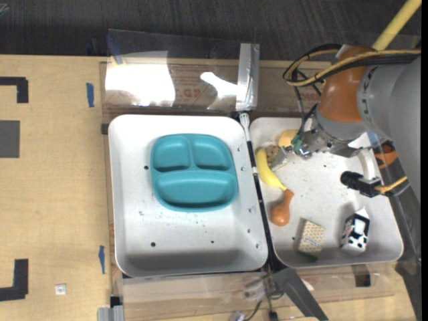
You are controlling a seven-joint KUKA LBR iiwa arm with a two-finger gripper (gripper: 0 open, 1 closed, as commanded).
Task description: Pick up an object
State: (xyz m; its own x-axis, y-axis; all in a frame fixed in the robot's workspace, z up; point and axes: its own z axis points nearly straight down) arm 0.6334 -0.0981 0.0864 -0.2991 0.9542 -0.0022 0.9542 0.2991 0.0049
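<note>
The right bin (334, 246) holds a yellow banana (265, 170) along its left wall, an orange pear-shaped object (281, 208) below it, a speckled tan block (311, 236) and a black-and-white cow-patterned object (356, 232) near the front. My gripper (294, 150) is low over the bin's back left part, just right of the banana's upper end. A small yellow object (287, 138) sits right beside its tip. The arm's orange band (342, 93) and grey body hide the bin's back right corner.
The left bin (134, 233) carries a teal divided tray (194, 170) in its middle. A clear plastic panel (174, 79) stands behind that bin. Black and yellow cables (311, 65) loop beside the arm. Wooden bench surface lies to the left.
</note>
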